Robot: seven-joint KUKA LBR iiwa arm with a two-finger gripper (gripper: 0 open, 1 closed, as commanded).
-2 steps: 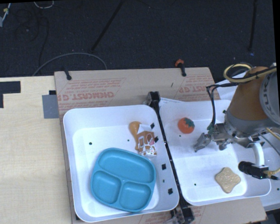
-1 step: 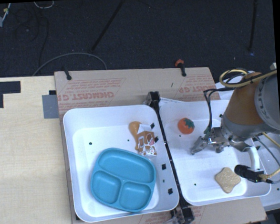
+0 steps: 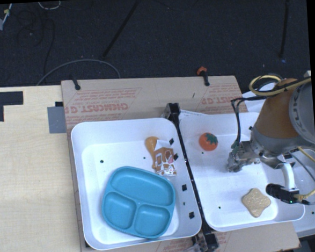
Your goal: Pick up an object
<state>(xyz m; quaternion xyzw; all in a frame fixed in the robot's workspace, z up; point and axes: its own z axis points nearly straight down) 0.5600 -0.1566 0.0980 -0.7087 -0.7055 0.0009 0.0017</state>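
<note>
Pale wooden worktop point(image 3: 27, 186) bearing two white bins. Left bin point(image 3: 87, 154): blue divided plate point(image 3: 138, 202) at 6 o'clock, small printed packet point(image 3: 164, 162) at 2 o'clock. Right bin point(image 3: 222, 210): orange ball point(image 3: 207, 141) at 11 o'clock, tan biscuit-shaped piece point(image 3: 256, 202) at 5 o'clock. Gripper point(image 3: 237, 161) at centre, nothing between fingers; opening: cannot tell.

Even overhead light, bright on the white bins point(image 3: 89, 154). Upper frame dark. Shadows soft; picture slightly soft and grainy throughout.

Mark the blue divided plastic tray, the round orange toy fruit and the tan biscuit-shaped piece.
blue divided plastic tray point(image 3: 138, 201), camera view, centre ridge.
round orange toy fruit point(image 3: 207, 141), camera view, body.
tan biscuit-shaped piece point(image 3: 256, 202), camera view, top face.
</note>
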